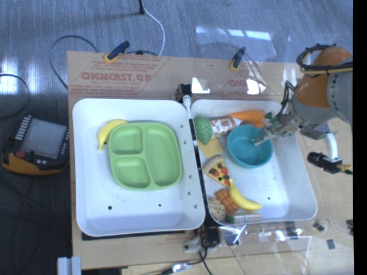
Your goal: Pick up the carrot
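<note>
Right now your jaws (268,135) hang at the right rim of the blue bowl (249,146), in the upper part of the right-hand bin (298,193) — whether they are apart or together, you cannot tell from this slant. They hold nothing that you can see. Look just up and left of them: the carrot (248,117) lies near the bin's upper wall, its long axis roughly left to right, touching or just behind the bowl's far rim. Judged from that, your next move is a short shift up-left — with the jaws turned across the carrot's length.
</note>
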Motion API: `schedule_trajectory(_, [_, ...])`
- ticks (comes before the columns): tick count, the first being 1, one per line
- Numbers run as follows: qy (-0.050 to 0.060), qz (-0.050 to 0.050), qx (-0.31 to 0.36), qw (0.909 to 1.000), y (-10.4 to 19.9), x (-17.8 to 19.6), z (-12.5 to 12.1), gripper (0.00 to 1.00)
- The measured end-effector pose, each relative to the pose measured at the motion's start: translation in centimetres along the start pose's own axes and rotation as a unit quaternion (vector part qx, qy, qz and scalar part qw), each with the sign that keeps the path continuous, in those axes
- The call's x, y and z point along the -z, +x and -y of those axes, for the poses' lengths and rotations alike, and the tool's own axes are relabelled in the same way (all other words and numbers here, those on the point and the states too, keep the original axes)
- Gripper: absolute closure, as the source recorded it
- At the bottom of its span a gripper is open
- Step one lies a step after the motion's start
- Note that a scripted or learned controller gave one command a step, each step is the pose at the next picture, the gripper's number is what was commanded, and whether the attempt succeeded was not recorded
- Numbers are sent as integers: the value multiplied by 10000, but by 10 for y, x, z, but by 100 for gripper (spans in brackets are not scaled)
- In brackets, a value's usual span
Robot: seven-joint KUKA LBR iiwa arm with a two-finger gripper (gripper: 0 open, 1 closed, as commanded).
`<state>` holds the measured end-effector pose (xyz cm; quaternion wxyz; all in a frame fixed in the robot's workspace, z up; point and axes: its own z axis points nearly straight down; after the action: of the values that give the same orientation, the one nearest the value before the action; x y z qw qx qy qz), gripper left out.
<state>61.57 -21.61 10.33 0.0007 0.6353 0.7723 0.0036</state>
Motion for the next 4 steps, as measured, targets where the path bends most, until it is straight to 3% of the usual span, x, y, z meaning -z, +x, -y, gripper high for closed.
schedule_trajectory(1, [-26,-7,-8,10000,2,-1,-1,0])
schedule_trajectory(2, [472,-109,-4066,9123,-1,-12,-46,0])
schedule_trajectory(3, [455,-93,-4038,9137,1,-5,-47,100])
schedule_trajectory(4, [84,274,-4539,8906,48,24,-33,100])
